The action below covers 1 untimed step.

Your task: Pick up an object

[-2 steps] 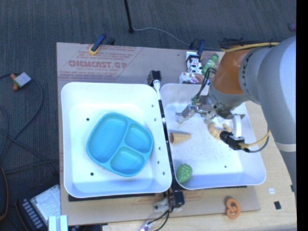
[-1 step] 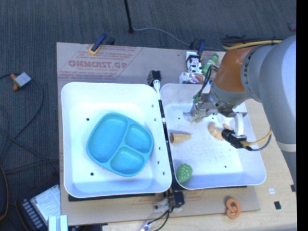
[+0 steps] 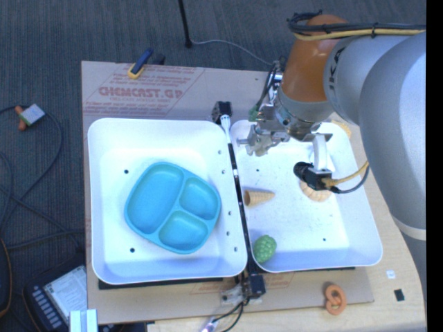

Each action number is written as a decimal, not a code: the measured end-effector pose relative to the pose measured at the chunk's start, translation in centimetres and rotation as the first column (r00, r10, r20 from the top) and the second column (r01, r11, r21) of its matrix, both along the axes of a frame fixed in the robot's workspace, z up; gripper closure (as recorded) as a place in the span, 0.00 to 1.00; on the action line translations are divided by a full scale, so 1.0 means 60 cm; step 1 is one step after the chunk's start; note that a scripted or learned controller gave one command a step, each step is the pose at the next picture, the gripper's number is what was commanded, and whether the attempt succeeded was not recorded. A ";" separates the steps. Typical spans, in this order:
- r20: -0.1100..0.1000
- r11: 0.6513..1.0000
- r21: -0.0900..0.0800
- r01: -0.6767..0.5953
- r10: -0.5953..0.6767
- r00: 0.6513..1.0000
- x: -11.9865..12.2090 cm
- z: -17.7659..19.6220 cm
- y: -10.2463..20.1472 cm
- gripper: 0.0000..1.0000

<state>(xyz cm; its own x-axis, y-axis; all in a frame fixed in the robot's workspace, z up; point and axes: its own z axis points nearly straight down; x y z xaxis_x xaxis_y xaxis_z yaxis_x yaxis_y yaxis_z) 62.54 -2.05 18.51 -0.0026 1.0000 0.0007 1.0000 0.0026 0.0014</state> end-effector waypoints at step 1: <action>-0.005 1.000 -0.001 0.001 -0.001 1.000 -0.157 -0.002 0.100 1.00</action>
